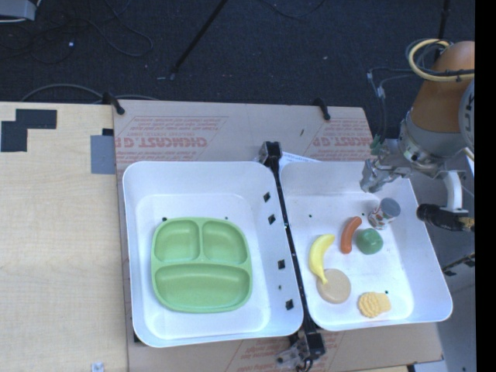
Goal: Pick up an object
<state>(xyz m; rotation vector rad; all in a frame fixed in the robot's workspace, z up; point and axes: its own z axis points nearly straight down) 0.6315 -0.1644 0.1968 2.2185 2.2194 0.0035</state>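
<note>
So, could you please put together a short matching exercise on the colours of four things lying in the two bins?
Things:
1. divided plate
2. banana
3. sausage
4. round disc

Colours:
A. orange-red
B. light green
C. beige
D. yellow

Pairs: 1-B, 2-D, 3-A, 4-C

Left white bin [139,208]: green divided plastic tray [201,264]. Right white bin [430,285]: yellow toy banana [320,256], orange sausage [351,235], green round object [370,241]. End effector [377,177] above far rim.
</note>
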